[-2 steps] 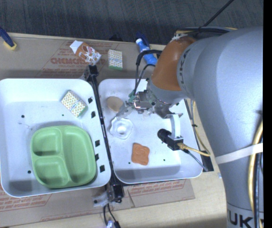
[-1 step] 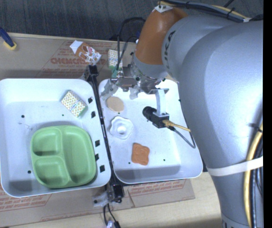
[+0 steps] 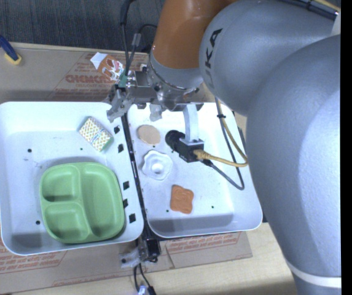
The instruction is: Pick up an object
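My gripper [image 3: 135, 108] hangs over the far end of the divider between the two white bins, its fingers spread apart, so it is open with nothing between them. In the right bin [image 3: 240, 208], just below the gripper, lies a tan round piece [image 3: 148, 134]. Nearer the front are a white lumpy object [image 3: 156, 165] and an orange toast-shaped piece [image 3: 182, 199]. In the left bin [image 3: 7, 165], a small patterned yellow-green block [image 3: 95, 133] lies near the left finger [image 3: 115, 107], and a green divided plate [image 3: 82, 200] sits toward the front.
A black part [image 3: 177, 141] with a yellow cable [image 3: 225, 161] hangs from the arm over the right bin's middle. The large grey arm [image 3: 286, 103] covers the right bin's far right side. Brown cardboard [image 3: 59, 72] surrounds the bins.
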You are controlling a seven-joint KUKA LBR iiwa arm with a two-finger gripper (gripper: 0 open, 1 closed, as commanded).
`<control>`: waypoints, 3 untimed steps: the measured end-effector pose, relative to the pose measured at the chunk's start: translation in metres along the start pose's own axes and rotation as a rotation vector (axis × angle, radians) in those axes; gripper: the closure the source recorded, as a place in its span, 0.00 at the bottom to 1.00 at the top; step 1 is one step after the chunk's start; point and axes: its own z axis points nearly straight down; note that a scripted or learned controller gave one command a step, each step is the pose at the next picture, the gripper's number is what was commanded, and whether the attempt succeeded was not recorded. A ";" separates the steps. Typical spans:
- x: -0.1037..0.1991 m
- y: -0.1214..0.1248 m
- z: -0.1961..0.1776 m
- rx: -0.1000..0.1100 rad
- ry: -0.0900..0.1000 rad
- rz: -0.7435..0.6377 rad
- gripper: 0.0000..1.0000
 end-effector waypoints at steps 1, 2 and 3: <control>-0.051 -0.015 0.100 0.006 -0.003 0.003 0.00; -0.036 0.065 -0.051 -0.003 -0.002 0.002 0.00; -0.082 0.063 0.101 0.008 -0.003 0.003 0.00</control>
